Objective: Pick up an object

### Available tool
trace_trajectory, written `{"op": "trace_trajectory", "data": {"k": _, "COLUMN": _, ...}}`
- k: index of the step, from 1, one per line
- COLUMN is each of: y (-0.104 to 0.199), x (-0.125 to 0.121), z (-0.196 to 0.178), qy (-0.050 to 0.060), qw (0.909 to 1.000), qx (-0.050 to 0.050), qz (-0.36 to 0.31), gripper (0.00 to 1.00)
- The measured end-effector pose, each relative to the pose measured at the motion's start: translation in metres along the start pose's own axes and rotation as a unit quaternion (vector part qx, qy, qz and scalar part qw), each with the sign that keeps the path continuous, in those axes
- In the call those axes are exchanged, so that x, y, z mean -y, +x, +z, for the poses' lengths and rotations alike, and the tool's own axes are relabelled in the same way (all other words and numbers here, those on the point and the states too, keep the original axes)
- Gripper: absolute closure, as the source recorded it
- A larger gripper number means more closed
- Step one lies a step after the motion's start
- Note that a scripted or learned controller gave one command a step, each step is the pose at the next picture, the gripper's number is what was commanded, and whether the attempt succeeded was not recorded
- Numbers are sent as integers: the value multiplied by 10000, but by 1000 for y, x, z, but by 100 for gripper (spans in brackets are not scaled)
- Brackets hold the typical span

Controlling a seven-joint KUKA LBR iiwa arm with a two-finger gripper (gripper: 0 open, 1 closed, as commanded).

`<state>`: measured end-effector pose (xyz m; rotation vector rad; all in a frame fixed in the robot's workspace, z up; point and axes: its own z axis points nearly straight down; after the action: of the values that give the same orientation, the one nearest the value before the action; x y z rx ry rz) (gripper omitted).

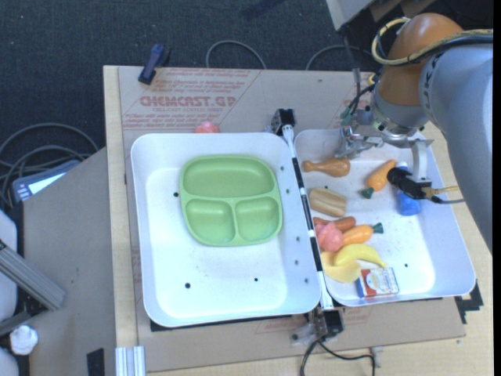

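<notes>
Risk: the end effector (354, 139) sits low at the far-left corner of the right bin (446, 245), close to the bin wall and the divider, so a descent here could clip the rim or nudge the toy drumstick (327, 166) away instead of gripping it. Can't tell its opening state; nothing visibly held. The drumstick lies just near-left of the end effector, apparently closest; orange carrot (381, 174) sits just right of it. Bread roll (328, 202), banana (352, 260) and small carton (378, 282) lie nearer, crowded, multi-contact likely. Green tray (231, 198) occupies the left bin.
</notes>
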<state>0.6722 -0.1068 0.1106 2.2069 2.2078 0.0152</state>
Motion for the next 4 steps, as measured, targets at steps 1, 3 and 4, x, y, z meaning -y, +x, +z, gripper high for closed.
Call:
{"op": "trace_trajectory", "data": {"k": 1, "y": 29, "x": 79, "z": -77, "qy": 102, "qw": 9999, "qx": -38, "qz": 1, "gripper": 100}}
{"op": "trace_trajectory", "data": {"k": 3, "y": 9, "x": 64, "z": 10, "qy": 117, "qw": 9999, "qx": -36, "qz": 7, "gripper": 0}}
{"op": "trace_trajectory", "data": {"k": 4, "y": 12, "x": 112, "z": 24, "qy": 116, "qw": 9999, "qx": -39, "qz": 7, "gripper": 0}}
